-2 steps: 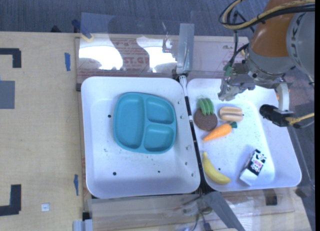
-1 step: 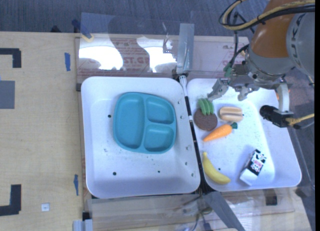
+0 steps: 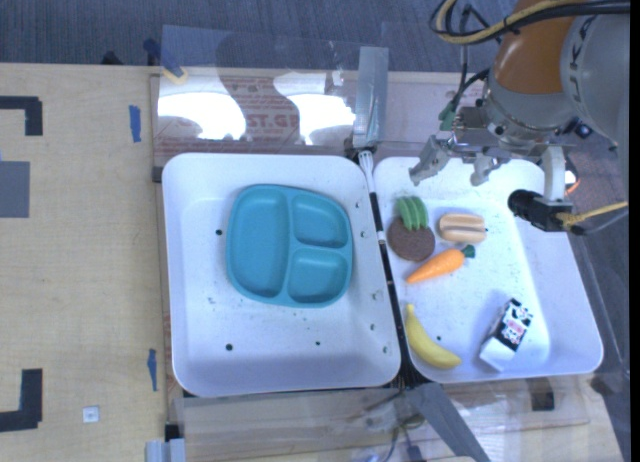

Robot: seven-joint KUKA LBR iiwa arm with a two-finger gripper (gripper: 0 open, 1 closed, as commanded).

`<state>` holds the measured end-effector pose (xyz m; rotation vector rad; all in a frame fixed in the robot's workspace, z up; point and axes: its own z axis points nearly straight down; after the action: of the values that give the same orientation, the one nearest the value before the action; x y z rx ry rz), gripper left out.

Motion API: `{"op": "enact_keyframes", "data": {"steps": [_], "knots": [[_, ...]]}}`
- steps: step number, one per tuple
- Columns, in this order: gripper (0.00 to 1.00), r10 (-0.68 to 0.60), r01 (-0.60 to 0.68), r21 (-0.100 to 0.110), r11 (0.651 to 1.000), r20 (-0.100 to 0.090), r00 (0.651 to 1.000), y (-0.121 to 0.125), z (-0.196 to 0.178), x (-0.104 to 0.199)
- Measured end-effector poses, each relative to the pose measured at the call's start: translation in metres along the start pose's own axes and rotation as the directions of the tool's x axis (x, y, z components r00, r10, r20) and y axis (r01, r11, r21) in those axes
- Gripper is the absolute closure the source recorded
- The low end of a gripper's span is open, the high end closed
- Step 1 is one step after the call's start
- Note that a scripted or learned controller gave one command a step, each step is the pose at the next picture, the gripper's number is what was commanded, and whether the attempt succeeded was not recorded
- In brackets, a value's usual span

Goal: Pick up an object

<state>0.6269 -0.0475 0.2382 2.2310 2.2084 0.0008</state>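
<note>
Two white bins (image 3: 190, 350) are sitting side by side. Gripper (image 3: 455, 164) is hovering with fingers spread wide, holding nothing. Below them, the carrot (image 3: 438, 266) is lying slantwise, tip pointing lower-left, open floor beyond it.

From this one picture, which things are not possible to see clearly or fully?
- Arm: in the camera view its upper part is cut off by the top and right edges.
- Hand: blurred, so what its fingers are doing is unclear.
- Milk carton: its print is too small to read.
- Brown round item: the green vegetable covers its top edge.
- Cardboard behind the left bin: glare washes out its lettering.
</note>
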Motion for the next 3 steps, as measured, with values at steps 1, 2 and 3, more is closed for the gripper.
{"op": "enact_keyframes", "data": {"steps": [1, 2, 3], "knots": [[0.00, 0.022, -0.022, 0.012, 1.000, 0.001, 1.000, -0.037, 0.097, -0.085], [0.00, -0.053, 0.053, -0.012, 0.998, 0.001, 0.999, -0.035, 0.146, -0.073], [1.00, -0.054, 0.054, -0.015, 0.998, 0.001, 0.999, -0.034, 0.135, -0.072]]}}
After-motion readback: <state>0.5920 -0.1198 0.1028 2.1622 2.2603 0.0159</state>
